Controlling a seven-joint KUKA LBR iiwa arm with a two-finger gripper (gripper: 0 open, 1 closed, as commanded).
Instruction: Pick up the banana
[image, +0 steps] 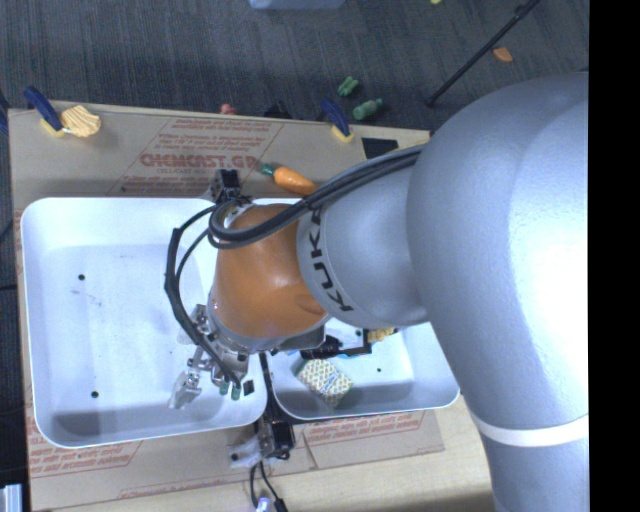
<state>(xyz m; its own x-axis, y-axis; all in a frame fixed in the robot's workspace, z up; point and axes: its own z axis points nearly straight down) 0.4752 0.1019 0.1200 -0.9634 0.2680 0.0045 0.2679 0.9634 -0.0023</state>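
1. White, shallow and plastic, the left bin (30, 300) is where the two-finger metal gripper (195, 388) hangs, low over the floor near the front wall and close to the divide with the white right bin (435, 392).
2. Where the banana lies cannot be told. The arm's bulk covers the middle of both bins, so it may be underneath.
3. Whether the gripper is spread or closed cannot be made out either, because it reads as a small tangle of bright metal.
4. To do this step well, I judge the program should fix the fruit's position before descending. It should then come straight down across the fruit's narrow width rather than along its curve, and close near the middle so the banana does not swing.
5. It should keep away from the bin wall, which is just beside the gripper and could block one side.
6. The small checkered block (325, 380) in the right bin and the orange carrot-like toy (293, 180) on the brown cardboard (150, 150) behind are not targets.
7. Pose: the grey arm reaches in from the right. Its glossy orange wrist band (260, 290) points steeply down, and black cables (180, 270) loop along the left side.
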